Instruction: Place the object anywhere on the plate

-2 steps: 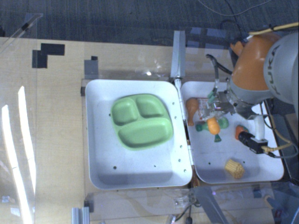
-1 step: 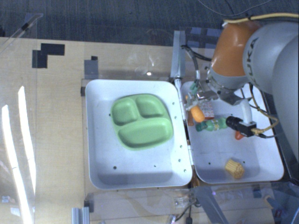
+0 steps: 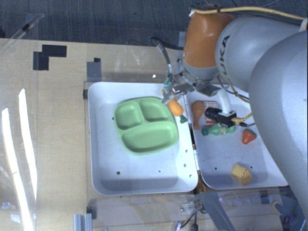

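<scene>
Gripper (image 3: pixel 174 96) closed on the orange carrot (image 3: pixel 175 108) — pinched at its upper end, hanging just past the green plate's (image 3: pixel 146 129) upper-right corner, over the left bin (image 3: pixel 139 179). Long axis slanted, tip down and to the right, toward the bin divider. Plate down and to the left of the carrot — probably needs only a short shift that way before release.

Green plate (image 3: pixel 146 126), orange carrot (image 3: pixel 175 108), white bins (image 3: pixel 103 143), yellow corn (image 3: pixel 241 173).

corn cob (image 3: pixel 241 173) | strawberry (image 3: pixel 249 136) | green vegetable (image 3: pixel 219 130) — right bin (image 3: pixel 216 177)
</scene>
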Motion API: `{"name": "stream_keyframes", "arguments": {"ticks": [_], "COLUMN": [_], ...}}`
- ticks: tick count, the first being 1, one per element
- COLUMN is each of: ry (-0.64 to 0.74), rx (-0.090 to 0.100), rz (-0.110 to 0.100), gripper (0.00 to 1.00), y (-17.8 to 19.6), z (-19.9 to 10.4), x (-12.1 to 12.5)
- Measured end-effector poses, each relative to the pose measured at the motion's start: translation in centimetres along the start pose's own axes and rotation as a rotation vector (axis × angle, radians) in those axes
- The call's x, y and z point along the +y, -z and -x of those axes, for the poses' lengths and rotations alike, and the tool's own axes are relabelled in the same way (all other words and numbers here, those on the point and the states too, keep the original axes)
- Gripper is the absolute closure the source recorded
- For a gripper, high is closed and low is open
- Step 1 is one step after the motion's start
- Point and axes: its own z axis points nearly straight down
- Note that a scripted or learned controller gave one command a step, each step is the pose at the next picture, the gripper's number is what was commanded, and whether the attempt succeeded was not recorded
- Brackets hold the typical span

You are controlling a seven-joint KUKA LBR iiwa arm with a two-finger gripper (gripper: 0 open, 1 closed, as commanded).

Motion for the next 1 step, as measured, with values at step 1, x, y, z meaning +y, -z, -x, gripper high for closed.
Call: {"name": "stream_keyframes", "arguments": {"ticks": [1], "ry": [0.0], "rx": [-0.001], "rz": [0.0], "gripper": [0.0], "y": [0.01], "z": [0.02], "x": [0.0]}}
